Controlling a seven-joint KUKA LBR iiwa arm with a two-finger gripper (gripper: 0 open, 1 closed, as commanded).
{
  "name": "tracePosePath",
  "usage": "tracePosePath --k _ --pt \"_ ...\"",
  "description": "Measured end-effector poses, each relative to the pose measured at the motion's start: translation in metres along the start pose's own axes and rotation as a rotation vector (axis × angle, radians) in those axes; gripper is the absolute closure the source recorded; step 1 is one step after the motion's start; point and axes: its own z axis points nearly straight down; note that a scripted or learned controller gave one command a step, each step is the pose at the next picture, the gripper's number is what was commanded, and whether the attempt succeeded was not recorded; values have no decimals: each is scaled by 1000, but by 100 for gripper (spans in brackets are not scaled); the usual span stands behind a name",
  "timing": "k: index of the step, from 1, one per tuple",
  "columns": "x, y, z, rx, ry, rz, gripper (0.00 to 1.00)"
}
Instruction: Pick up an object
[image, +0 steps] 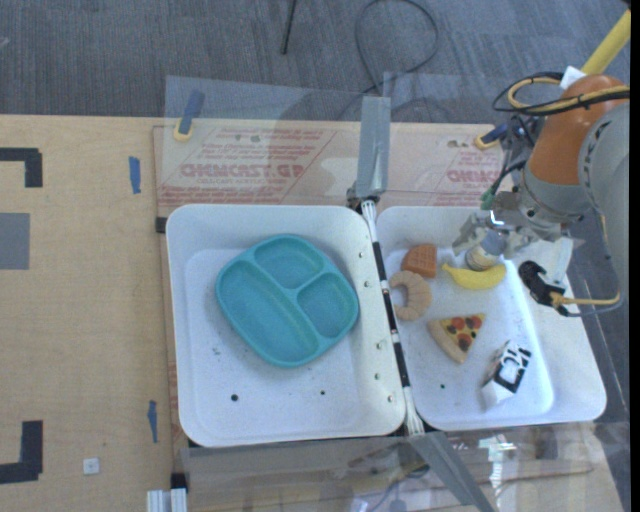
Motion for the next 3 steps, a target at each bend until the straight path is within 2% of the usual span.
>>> tracePosePath --k 1,2,3 --pt "-6 -35 9 0 1 -56 0" --pt "-7 -34 -3 -5 1 -54 100" --pt "57 -34 -101 2 1 -8 100"
